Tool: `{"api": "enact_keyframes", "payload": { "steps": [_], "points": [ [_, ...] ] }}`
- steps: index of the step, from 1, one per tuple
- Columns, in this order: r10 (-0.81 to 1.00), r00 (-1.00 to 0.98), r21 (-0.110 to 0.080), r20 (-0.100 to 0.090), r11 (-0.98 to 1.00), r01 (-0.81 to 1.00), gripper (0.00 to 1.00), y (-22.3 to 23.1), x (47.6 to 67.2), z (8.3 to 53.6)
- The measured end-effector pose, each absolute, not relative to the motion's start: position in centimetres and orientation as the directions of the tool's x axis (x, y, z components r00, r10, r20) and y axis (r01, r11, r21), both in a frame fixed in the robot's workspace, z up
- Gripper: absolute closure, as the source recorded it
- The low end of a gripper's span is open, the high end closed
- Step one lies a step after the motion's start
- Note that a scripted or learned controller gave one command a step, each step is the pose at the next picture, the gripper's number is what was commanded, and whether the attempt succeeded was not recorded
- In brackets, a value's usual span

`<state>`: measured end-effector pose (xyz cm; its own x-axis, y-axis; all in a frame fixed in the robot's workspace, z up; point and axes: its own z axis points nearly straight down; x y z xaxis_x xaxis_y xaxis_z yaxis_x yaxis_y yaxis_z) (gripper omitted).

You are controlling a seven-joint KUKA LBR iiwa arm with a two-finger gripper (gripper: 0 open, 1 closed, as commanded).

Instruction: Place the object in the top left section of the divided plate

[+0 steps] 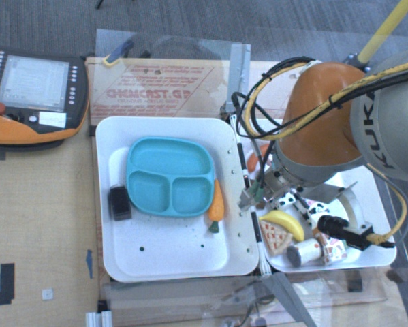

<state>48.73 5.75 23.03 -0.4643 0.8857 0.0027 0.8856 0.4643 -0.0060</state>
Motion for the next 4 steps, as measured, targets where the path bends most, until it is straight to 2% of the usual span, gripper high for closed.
{"api": "enact_keyframes", "payload": {
  "steps": [1, 2, 3, 4],
  "points": [
    [0.865, -0.502, -0.002, 0.000, 0.502, 0.865, 1.00, 7.5, 52.4, 23.1],
    [0.870, -0.493, -0.002, 0.000, 0.493, 0.870, 1.00, 6.2, 61.4, 24.6],
    [0.825, -0.565, -0.004, 0.002, 0.565, 0.825, 1.00, 5.3, 58.0, 18.2],
    [0.769, -0.640, -0.004, 0.003, 0.640, 0.769, 1.00, 7.8, 52.9, 23.5]
  ]
}}
